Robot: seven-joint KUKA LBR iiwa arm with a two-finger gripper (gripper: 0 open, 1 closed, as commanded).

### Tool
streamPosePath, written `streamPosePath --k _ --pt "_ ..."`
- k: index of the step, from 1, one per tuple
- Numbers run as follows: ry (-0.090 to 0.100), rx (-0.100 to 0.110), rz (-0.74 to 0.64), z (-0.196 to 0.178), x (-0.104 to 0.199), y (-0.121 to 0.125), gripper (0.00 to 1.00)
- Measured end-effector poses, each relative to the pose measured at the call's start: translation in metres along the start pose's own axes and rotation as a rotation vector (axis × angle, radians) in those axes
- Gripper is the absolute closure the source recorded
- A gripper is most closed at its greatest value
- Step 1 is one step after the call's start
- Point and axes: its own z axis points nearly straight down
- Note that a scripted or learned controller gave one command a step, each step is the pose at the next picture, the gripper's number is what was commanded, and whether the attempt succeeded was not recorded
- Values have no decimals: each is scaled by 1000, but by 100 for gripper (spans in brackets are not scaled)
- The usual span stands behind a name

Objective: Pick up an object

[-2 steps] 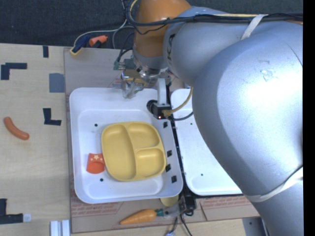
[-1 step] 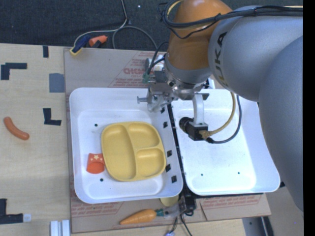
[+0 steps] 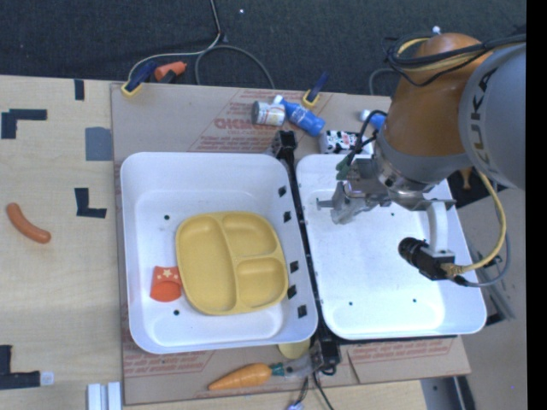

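Observation:
A yellow divided plate lies in the left bin. A small orange-red cup rests against the plate's left side. My gripper hangs over the upper left part of the right bin, under the grey and orange wrist. Nothing shows between its fingers.
Outside the bins lie a carrot at the front edge, a sausage far left, a blue and white bottle behind the bins, and an orange-handled clamp. A black cable fitting hangs over the right bin.

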Motion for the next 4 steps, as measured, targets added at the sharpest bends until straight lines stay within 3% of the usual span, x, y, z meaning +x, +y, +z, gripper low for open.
streamPosePath --k 1,2,3,4 --pt "4 4 -17 75 53 39 100" --pt "3 -4 -10 64 -1 61 100" --pt "4 -3 -13 64 2 60 0" --pt "0 -5 -6 53 -87 76 0"
